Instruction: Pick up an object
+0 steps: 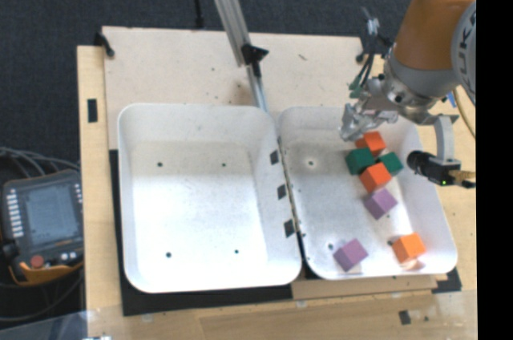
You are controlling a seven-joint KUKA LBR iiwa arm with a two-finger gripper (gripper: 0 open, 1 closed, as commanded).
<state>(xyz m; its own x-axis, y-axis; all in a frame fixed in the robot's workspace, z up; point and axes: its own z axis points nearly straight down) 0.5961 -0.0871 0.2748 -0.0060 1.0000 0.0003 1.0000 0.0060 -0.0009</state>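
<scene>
My gripper (357, 127) hangs over the back of the right bin (321, 194), just left of an orange block (372, 143). In front of that block lie two green blocks (360, 160) (391, 163), then another orange block (374, 176) and a purple block (380, 203). Nearer the front of the bin rest a purple block (350, 254) and an orange block (408, 247). I see nothing held between the fingers.
The left bin (200, 194) sits beside the right one. A slanted aluminium post (228, 10) rises behind the bins. A black cable fitting (433, 166) juts over the right bin's right rim. A teach pendant (44, 218) lies at far left.
</scene>
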